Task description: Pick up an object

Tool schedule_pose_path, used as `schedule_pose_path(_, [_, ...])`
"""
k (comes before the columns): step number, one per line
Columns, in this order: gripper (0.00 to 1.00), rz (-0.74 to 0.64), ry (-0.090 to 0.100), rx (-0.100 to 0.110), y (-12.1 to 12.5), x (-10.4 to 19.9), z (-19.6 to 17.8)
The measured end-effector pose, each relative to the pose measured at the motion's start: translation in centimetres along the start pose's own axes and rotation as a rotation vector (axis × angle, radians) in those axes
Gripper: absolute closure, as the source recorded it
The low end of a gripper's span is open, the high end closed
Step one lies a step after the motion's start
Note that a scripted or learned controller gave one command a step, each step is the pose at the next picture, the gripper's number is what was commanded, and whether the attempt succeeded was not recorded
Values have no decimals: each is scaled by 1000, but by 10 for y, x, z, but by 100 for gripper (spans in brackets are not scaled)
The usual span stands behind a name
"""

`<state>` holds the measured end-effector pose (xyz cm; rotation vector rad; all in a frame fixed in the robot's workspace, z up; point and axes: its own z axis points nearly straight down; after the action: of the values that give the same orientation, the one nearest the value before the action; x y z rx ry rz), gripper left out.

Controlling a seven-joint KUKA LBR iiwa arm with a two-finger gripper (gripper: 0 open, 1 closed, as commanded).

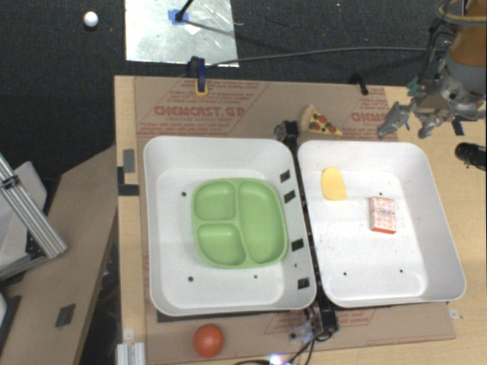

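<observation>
In the right bin (426, 280) lie a yellow oblong piece (332, 183) near the back left and a small red and white box (383, 214) to its right. My gripper (409, 123) hangs at the upper right, above the bin's back edge, with its two fingers spread apart and nothing between them. It is well behind and to the right of both objects. The left bin (163, 280) holds a green divided plate (238, 221).
A toy pizza slice (320, 121) lies on the cardboard behind the bins. A red-orange ball (208, 340) sits in front of the left bin. A blue clamp (198, 74) stands at the board's back edge, and a silver sheet (179, 21) lies beyond it.
</observation>
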<state>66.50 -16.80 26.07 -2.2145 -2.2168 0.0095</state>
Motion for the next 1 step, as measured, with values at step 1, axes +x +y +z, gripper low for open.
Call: schedule_pose_path(1, [0, -3, -2, -12, 2, 1, -8])
